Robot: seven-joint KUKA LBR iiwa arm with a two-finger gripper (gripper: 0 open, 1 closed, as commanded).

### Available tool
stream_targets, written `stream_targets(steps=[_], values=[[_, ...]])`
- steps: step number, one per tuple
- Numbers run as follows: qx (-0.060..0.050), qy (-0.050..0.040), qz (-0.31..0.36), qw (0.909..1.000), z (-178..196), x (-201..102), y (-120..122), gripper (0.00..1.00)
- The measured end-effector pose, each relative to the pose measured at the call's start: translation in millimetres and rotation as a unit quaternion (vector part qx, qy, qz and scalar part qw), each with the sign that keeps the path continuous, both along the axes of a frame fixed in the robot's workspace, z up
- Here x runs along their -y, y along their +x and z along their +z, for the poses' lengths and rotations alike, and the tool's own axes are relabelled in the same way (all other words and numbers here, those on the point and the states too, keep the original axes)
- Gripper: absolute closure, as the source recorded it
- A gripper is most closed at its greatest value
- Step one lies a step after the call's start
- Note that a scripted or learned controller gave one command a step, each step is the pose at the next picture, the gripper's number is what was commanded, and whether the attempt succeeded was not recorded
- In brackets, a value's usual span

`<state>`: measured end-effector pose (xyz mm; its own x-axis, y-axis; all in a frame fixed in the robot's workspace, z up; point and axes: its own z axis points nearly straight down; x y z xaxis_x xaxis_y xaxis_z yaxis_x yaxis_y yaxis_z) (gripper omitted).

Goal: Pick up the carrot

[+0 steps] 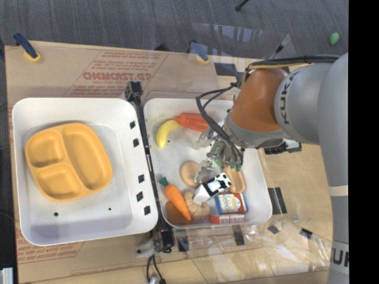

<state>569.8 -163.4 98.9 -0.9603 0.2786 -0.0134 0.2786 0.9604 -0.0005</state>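
The orange carrot (pixel 176 202) with its green top lies in the lower left of the right-hand shallow white plastic bin (pixel 255 201), near the bottom of the frame, beside a beige lump (pixel 197 205) and a small milk carton with a red base (pixel 228 206). Just above them the metal two-finger gripper (pixel 208 169) hangs over the middle of that bin near a black-and-white cow-patterned toy (pixel 215 185); whether its fingers are parted or closed cannot be told. Farther up lie a yellow banana (pixel 165 132) and a reddish-orange pepper-like piece (pixel 192 121), while the left-hand white bin (pixel 71 223) holds a yellow sectioned plastic plate (pixel 67 160).
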Motion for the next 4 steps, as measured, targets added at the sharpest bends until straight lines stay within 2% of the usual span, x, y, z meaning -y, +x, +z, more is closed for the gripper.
stream_targets(steps=[1,2,3,4], values=[[0.001,0.0027,-0.001,1.0,-1,-76,30,0.0],[0.002,0.0023,-0.07,0.9976,0,-55,-37,0.0],[0.024,-0.0012,-0.135,0.9906,8,-63,-75,0.0],[0.025,-0.0018,-0.102,0.9945,8,-65,-74,0.0]])
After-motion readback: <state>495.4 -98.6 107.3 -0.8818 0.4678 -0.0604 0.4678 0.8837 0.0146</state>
